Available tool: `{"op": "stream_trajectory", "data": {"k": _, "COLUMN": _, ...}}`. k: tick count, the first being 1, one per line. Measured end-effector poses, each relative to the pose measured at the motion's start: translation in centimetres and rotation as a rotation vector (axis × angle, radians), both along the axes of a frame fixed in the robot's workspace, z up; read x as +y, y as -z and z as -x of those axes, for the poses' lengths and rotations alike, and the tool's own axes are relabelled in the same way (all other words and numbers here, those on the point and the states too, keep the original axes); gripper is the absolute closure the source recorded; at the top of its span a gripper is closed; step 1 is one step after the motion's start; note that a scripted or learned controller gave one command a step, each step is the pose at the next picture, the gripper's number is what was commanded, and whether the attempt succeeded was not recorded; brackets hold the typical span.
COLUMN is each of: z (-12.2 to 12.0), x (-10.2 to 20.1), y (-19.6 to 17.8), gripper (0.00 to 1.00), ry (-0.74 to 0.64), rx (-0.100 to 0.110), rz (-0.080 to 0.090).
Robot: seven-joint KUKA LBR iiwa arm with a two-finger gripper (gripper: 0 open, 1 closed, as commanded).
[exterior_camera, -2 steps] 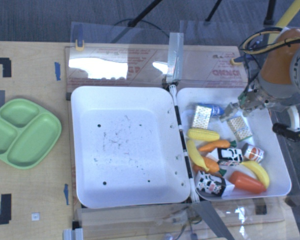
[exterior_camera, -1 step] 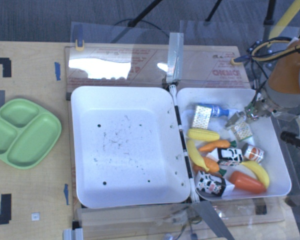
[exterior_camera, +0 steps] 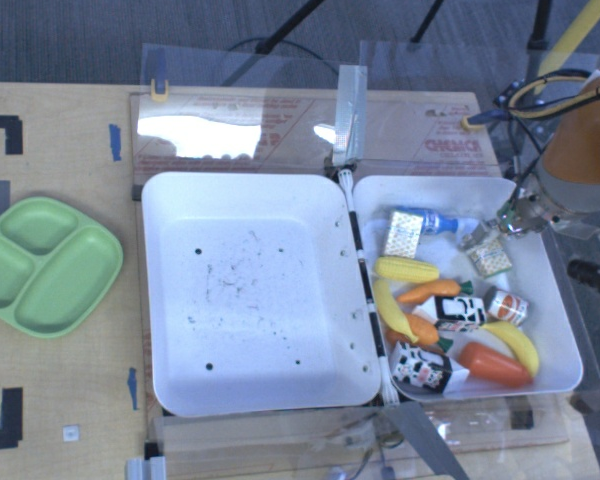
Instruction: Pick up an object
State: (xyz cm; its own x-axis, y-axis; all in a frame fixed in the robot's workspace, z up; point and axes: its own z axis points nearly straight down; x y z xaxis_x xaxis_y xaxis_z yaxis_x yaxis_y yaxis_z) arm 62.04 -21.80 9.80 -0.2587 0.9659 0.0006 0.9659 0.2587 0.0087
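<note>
Gripper (exterior_camera: 502, 226) hangs over the right white bin (exterior_camera: 565, 298) at two o'clock — small checkered silver packet (exterior_camera: 491, 257) just beneath, long axis eleven-to-five; jaws' state unclear.

Robotics lab: bench (exterior_camera: 70, 118), tripod legs (exterior_camera: 310, 8).

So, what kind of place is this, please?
Probably a robotics lab bench for grasping tests. Two white bins sit side by side, the right one full of toy food such as a corn cob, and tripod legs stand on the carpet behind.
</note>
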Motion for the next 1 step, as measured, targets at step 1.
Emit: {"op": "stream_trajectory", "data": {"k": 1, "z": 3.53, "x": 8.34, "y": -13.19, "gripper": 1.0, "ry": -0.038, "rx": 0.005, "rz": 0.004}}
